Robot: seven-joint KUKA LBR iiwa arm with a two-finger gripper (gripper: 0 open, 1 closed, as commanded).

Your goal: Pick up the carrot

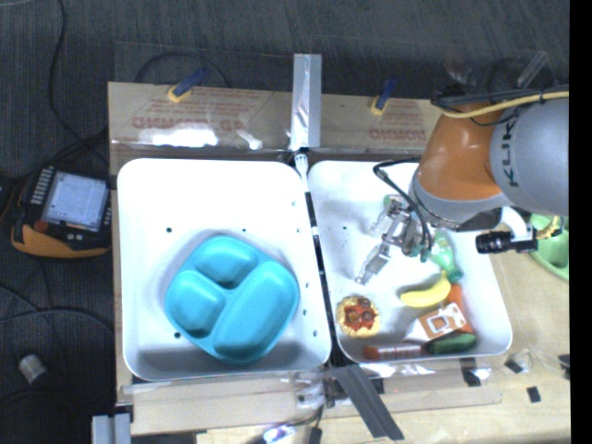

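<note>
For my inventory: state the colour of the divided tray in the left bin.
Turquoise blue tray, seen in the camera view.

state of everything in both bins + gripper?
gripper: open, above right bin floor, holding nothing
carrot: lying by banana, not grasped
banana: lying flat
pizza: flat on bin floor
blue tray: upright in left bin

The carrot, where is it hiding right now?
In the camera view the carrot lies in the right bin, near its right wall, just above the banana and beside the claw.
</note>
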